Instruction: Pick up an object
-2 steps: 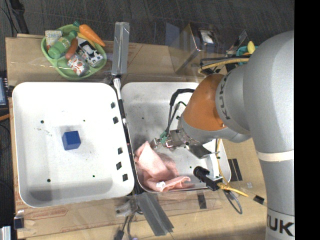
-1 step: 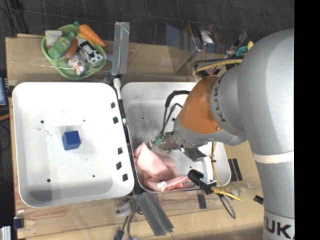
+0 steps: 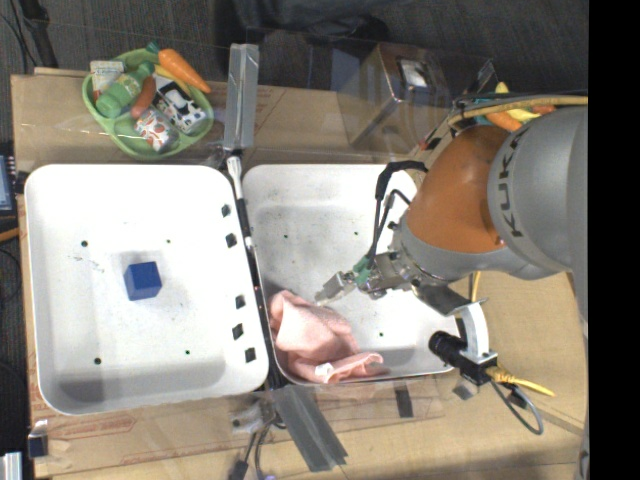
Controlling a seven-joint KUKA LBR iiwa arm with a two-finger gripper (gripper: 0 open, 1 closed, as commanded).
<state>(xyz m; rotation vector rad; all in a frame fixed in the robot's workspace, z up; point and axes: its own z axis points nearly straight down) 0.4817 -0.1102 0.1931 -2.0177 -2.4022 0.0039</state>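
Observation:
A crumpled pink cloth [image 3: 312,338] lies in the near left corner of the right bin [image 3: 300,208]. A blue cube [image 3: 143,279] sits in the middle of the left bin [image 3: 60,228]. My gripper [image 3: 338,285] hangs over the right bin, just above and to the right of the pink cloth's upper edge, pointing left. I see nothing held between its fingers, and the view does not show how far apart they are.
A green bowl [image 3: 108,126] with toy vegetables and small packets stands on the bench behind the left bin. A divider with black clips [image 3: 240,268] runs between the bins. The grey and orange arm [image 3: 480,208] covers the right bin's right side.

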